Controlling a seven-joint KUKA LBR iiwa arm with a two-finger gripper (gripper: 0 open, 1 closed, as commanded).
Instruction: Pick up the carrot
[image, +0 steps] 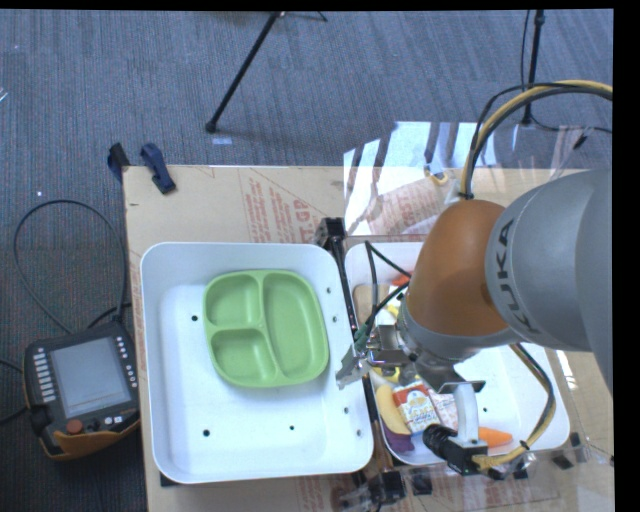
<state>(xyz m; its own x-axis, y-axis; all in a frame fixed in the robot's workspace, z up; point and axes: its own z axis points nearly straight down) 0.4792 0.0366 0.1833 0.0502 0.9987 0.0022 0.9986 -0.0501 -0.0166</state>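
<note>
Down at the near edge of the right bin (535, 400) is where the carrot (495, 437) is; a little orange stub lying flat, just right of a red-and-white packet (415, 408), with something yellow (385, 400) and something purple (400, 426) on the packet's left; so it sits at the edge of the pile, not buried, which I reckon helps. My gripper (372, 358) hangs over the left side of that bin, right by the wall next to the left bin (150, 350); honestly can't tell if my jaws are open or shut, my own wrist hides most of them, and I can't see anything held in there. I'd guess I'm off target; the carrot's nearer and further right than me. The green divided plate (267, 327) sits alone in the left bin, out of the way; the risk I see is grabbing the packet instead, since the two lie so close
</note>
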